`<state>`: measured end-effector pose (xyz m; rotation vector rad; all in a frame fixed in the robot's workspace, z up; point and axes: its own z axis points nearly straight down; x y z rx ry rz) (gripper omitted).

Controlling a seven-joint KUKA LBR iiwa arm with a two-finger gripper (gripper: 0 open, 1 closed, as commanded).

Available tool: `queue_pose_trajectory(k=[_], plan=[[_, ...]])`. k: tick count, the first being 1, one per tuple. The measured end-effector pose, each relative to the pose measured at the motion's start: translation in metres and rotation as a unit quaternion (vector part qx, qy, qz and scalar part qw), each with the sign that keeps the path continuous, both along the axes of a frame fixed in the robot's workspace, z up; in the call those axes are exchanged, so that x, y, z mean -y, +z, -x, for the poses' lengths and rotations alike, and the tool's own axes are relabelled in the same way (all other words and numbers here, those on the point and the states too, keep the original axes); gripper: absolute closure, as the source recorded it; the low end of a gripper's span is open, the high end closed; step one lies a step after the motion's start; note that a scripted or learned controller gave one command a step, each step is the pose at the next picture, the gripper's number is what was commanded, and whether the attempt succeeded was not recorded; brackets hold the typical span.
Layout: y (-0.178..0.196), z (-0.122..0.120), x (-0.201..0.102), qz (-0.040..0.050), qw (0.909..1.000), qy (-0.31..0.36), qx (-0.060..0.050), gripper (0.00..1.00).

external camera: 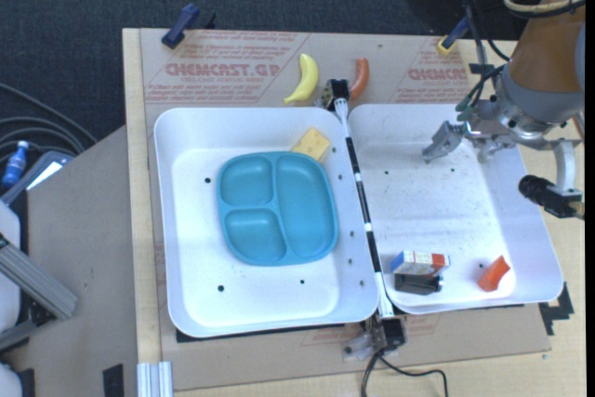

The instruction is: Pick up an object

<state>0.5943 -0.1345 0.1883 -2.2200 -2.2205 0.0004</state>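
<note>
My gripper [464, 147] hangs over the far part of the right bin [521, 228], its two grey fingers spread open with nothing between them. Near that bin's front edge lie a small multi-coloured box [420, 260], a black piece [416, 283] just in front of it, and an orange piece [494, 273] to their right. All three are well in front of the gripper. In the left bin [186, 228] a teal divided plate [277, 205] lies flat, with a yellow block [311, 144] at its far edge.
A toy banana [302, 79] and an orange toy [359, 77] lie on the board behind the bins. A blue clamp [181, 25] sits at the board's far left corner. Cables run along the left.
</note>
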Motion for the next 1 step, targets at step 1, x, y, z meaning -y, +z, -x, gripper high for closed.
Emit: queue_pose_trajectory(k=[1], plan=[[-0.0501, 0.1158, 0.0308, 0.0002, 1.0000, -0.001, 0.000, 0.00]])
